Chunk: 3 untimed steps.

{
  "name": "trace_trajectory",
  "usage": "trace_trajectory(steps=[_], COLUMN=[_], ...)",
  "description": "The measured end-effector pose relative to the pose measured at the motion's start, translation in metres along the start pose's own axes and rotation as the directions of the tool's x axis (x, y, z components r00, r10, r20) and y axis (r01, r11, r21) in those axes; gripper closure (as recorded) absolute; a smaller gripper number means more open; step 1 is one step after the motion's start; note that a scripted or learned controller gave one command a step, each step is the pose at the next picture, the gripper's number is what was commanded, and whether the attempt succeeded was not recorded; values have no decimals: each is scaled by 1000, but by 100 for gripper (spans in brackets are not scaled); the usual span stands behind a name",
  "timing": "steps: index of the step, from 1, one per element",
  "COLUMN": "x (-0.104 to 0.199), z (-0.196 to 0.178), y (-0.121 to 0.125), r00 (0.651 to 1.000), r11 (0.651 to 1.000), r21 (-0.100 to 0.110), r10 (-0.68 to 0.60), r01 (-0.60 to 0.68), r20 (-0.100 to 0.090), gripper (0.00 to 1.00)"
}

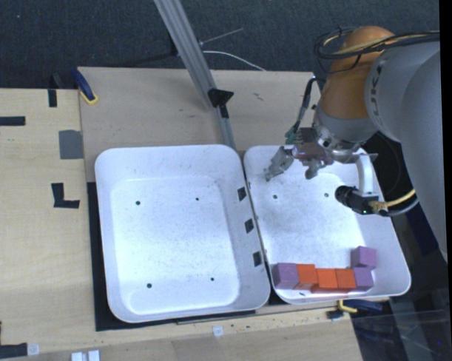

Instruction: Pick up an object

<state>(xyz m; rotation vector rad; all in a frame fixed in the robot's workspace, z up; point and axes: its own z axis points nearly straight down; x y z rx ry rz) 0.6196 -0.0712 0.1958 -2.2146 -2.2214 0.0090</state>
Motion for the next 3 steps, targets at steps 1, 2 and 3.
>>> trace_trajectory(steps=[1, 2, 3], x=[129, 129, 153], z=[4, 4, -45], y=[57, -27, -80], r00=[1000, 1000, 1000], r11=[1000, 1000, 1000], r21=[-8, -1, -7], r10=[-6, 3, -1], r01=[6, -3, 1], r20=[-3, 0, -3], gripper=[0, 0, 0])
